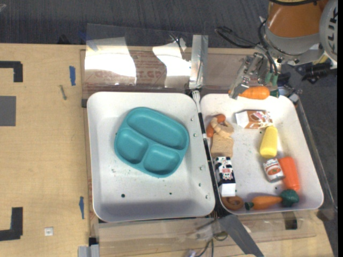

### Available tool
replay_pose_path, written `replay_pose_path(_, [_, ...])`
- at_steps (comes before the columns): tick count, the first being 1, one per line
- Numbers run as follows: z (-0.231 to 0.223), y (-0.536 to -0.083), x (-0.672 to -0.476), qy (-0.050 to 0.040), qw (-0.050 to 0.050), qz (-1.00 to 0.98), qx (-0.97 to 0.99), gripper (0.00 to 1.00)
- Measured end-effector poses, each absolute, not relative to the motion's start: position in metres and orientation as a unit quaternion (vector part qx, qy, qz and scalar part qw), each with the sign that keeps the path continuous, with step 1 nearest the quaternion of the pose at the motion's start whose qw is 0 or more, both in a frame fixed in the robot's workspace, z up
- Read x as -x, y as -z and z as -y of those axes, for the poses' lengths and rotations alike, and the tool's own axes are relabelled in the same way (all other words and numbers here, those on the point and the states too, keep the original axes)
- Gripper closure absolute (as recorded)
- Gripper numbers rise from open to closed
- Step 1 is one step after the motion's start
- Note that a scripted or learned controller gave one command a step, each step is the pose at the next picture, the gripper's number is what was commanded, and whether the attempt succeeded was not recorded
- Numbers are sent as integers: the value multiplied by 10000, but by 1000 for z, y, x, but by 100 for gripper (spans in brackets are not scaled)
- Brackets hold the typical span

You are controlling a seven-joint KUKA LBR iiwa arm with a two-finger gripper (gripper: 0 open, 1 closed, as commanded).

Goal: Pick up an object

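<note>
From above, the grey arm with its orange band reaches in at the upper right, and its two-finger metal gripper hangs over the far edge of the right shallow white bin; whether it is spread or closed I cannot tell; a small orange carrot-shaped toy lies just beside its tip at the bin's far rim, and contact between them cannot be judged; further into the same bin lie a yellow plastic bottle, a second orange carrot, a black-and-white milk carton by the left wall, and a tan bread-like block; the left shallow white bin holds a teal plastic divided plate, lying flat near its middle.
</note>
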State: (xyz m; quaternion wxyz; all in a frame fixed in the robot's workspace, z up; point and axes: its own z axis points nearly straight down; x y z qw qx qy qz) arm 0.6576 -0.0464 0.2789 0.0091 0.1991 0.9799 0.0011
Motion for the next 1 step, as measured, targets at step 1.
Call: replay_pose_path(1, [10,-234,-616,-7,-2,-9778,-2096,100])
